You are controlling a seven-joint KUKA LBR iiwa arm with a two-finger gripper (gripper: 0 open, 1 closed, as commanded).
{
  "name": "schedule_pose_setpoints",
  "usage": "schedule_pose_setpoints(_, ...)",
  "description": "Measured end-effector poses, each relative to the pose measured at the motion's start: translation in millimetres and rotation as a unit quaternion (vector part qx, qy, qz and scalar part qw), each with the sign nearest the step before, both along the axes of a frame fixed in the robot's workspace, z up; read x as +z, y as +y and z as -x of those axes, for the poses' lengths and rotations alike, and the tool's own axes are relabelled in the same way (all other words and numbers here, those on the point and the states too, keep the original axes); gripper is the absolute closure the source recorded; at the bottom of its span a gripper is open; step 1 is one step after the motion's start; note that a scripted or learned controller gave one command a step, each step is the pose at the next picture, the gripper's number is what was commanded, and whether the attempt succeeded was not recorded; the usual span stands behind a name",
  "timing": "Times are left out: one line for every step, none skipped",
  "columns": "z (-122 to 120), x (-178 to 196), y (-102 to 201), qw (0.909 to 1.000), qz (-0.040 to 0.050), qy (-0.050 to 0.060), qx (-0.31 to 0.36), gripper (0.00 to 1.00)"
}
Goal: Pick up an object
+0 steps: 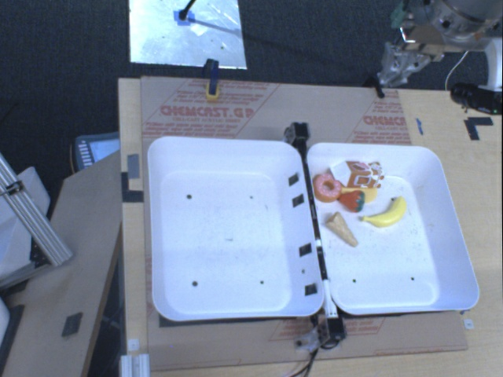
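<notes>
The right bin (pixel 440 273) holds several small toy foods near its far left corner. A pink donut (pixel 325 186) lies beside the divider. An orange and white box-shaped piece (pixel 361 174) sits just right of it, with a red piece (pixel 351 200) in front. A yellow banana (pixel 386 214) lies to the right, and a tan cone (pixel 342 228) rests nearer the front. My gripper (pixel 391 75) hangs high at the top right, beyond the far rim of the right bin and well apart from every object. Nothing is between its fingers.
The left bin (pixel 169 289) sits beside the right one, joined by a black clip strip (pixel 308 218). A shiny metal sheet (pixel 187 20) lies on the floor at the back. A yellow clamp (pixel 212 85) stands at the bench's far edge.
</notes>
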State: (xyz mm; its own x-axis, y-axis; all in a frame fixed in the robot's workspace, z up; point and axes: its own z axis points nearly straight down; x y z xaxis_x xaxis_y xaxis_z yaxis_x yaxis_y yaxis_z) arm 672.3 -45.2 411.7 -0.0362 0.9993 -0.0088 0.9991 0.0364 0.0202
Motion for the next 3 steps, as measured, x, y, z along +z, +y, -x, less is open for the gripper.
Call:
schedule_pose_setpoints(-1,11,0,1.0,0.0007,-0.002,0.003,1.0)
schedule_pose_setpoints(-1,22,1,1.0,0.0015,-0.003,0.005,1.0)
schedule_pose_setpoints(-2,34,1,1.0,0.0023,-0.005,0.008,1.0)
